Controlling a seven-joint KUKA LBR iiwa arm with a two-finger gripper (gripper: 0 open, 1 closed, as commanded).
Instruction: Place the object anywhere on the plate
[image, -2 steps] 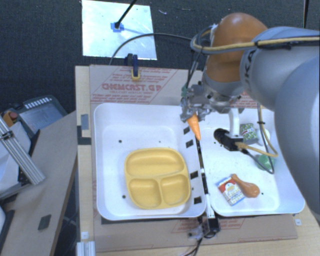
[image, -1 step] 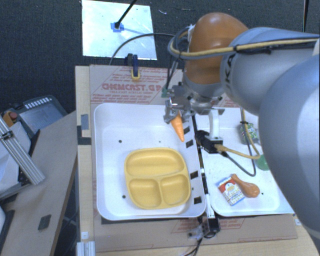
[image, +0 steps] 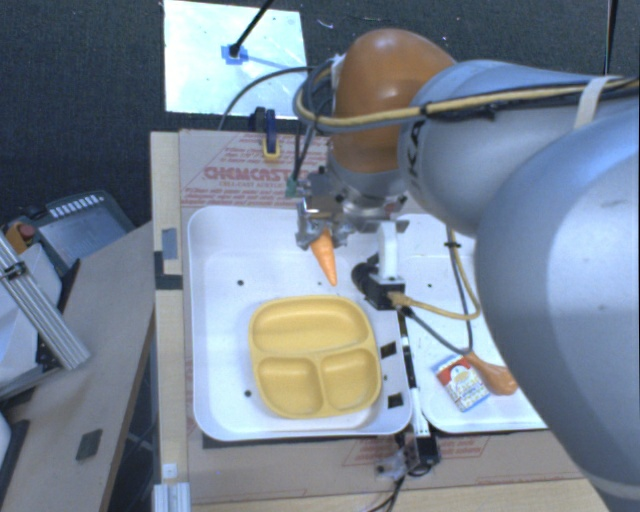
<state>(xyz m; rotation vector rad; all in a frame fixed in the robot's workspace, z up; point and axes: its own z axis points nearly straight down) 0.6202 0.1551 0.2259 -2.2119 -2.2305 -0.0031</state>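
One plate (image: 314, 367); one carrot (image: 325, 258) in end effector (image: 322, 235).

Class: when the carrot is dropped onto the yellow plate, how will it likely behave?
The carrot is a smooth tapered cone, so it would probably tip and roll in a curve. It looks like stiff, light plastic, likely slippery. The plate has raised dividers that should stop it.
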